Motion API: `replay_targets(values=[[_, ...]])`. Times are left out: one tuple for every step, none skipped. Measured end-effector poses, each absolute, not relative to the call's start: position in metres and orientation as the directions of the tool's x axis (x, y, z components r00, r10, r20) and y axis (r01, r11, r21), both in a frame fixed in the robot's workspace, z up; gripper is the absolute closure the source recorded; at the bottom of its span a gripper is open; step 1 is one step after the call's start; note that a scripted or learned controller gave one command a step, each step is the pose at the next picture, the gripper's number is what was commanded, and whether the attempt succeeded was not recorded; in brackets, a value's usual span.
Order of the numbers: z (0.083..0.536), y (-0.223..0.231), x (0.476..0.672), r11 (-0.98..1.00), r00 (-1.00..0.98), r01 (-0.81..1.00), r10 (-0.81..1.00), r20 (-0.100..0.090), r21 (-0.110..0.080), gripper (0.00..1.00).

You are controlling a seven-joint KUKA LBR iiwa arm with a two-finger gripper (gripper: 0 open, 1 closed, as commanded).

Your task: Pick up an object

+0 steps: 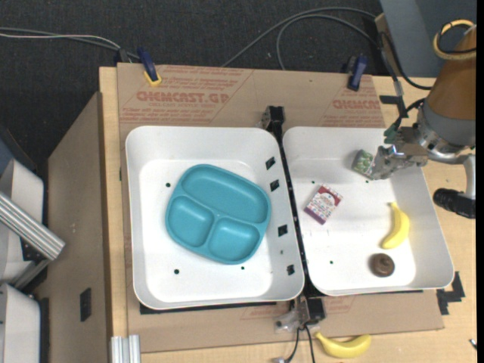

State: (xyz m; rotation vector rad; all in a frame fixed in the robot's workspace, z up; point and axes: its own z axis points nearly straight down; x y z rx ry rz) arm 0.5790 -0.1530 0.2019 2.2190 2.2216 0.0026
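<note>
Down in right bin [423, 203] by small greenish object [364, 162]; nothing lifted yet; jaws' state unclear, view poor.

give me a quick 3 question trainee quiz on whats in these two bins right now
1. True or false: the teal divided plate lies in the left bin.
2. In the right bin, which item lies nearest the front rim? A) banana B) brown donut C) small packet
3. Fill in: the gripper is over the ____ bin, beside a small greenish object.

Key: 1 true; 2 B; 3 right
</note>
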Motion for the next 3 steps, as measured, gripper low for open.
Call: replay_targets(values=[[0.196, -0.098, 0.579, 0.006, -0.006, 1.0, 1.0, 0.003, -0.003, 1.0], [0.207, -0.054, 0.577, 0.005, -0.005, 1.0, 1.0, 0.003, -0.001, 1.0], [0.222, -0.003, 0.576, 0.007, -0.007, 1.0, 1.0, 0.003, 0.002, 1.0]])
